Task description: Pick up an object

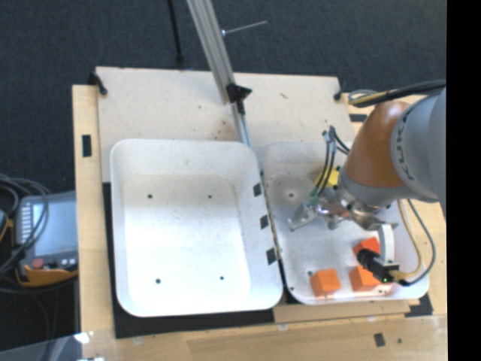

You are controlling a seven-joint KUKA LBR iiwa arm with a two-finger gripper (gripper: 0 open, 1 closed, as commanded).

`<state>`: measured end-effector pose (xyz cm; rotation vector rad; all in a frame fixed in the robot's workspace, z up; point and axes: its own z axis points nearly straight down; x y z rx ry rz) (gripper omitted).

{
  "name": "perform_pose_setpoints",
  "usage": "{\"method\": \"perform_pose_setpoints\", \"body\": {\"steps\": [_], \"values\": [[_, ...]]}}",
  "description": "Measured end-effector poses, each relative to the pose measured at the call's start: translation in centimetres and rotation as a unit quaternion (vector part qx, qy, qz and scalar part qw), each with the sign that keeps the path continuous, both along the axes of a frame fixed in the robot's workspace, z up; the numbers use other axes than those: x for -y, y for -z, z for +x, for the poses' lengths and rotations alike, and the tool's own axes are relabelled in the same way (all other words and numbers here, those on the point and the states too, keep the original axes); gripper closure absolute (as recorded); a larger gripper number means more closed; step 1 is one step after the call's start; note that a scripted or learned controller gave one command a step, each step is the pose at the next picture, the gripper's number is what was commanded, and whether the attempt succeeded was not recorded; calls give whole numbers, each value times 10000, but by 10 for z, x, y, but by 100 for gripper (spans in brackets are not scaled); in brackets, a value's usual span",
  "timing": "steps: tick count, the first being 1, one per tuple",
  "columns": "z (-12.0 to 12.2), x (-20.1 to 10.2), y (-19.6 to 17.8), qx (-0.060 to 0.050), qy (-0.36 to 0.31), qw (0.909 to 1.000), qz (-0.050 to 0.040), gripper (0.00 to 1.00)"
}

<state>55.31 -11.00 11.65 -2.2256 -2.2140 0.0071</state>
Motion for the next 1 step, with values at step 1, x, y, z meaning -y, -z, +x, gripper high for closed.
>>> {"method": "perform_pose_setpoints", "body": {"steps": [1], "values": [[1,2,19,28,-11,10000,-8,0]]}}
